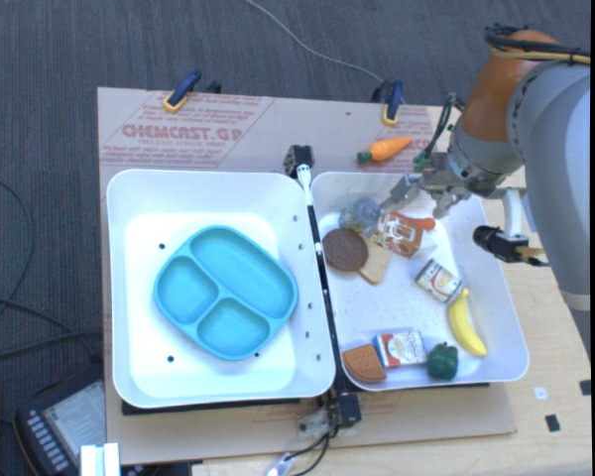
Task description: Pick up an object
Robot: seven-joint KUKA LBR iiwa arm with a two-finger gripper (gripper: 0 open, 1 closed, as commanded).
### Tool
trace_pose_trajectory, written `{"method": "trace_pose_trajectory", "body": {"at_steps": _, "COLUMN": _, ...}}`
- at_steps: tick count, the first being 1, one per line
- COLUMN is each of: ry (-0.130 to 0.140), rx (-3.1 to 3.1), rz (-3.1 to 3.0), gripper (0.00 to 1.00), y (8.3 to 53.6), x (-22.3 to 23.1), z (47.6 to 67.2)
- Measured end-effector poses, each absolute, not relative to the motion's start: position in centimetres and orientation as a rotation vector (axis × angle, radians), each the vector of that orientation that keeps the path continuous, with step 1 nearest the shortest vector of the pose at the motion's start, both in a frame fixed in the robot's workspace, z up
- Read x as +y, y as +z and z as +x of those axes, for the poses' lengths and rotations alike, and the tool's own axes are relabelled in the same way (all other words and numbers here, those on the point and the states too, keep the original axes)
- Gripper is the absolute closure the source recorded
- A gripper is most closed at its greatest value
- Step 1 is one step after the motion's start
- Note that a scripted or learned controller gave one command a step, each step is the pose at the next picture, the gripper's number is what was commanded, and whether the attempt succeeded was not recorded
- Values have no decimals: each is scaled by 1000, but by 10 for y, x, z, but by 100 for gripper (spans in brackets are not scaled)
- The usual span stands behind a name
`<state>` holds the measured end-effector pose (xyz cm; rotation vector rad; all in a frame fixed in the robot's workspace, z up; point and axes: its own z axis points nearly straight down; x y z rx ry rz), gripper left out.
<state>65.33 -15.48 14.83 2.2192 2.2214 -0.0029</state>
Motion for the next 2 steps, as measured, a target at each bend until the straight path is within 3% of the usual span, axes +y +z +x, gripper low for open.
{"method": "trace_pose_trajectory", "body": {"at_steps": 1, "ry": -2, "rx": 2221, "rz": 2219, "gripper": 0, "y": 123, "x": -152, "z": 649}}
{"method": "trace_pose_trajectory", "body": {"at_steps": 2, "ry": 10, "rx": 2213, "rz": 2213, "gripper": 0, "y": 90, "x": -142, "z": 612}}
